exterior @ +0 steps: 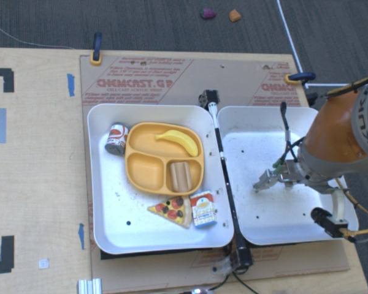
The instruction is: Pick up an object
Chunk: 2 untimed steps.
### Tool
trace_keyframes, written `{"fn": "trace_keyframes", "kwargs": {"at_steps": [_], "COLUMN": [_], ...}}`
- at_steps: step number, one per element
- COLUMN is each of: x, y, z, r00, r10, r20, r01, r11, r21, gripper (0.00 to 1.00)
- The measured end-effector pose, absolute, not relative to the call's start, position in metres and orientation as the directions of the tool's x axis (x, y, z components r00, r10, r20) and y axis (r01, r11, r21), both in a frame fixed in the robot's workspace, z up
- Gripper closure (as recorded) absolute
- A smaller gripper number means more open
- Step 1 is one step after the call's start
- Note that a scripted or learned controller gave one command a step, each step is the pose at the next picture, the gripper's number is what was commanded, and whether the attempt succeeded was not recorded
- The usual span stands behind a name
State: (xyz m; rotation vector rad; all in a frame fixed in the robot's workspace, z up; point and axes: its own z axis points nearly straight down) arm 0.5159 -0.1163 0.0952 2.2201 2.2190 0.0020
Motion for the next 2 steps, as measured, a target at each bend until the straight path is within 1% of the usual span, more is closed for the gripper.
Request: {"fn": "trace_keyframes", "kwargs": {"at_steps": [1,2], "x": [0.484,0.480], "y": [-0.095,-0.149], "z": [0.089,0.190], "r00": [0.002,0.001], "r10": [1.000,1.000], "r20": [-0.008,-0.001], "r01": [1.000,1.000], "r11": [-0.001,-0.001], "r21": [0.019,0.003], "gripper": [0.00,0.00]}}
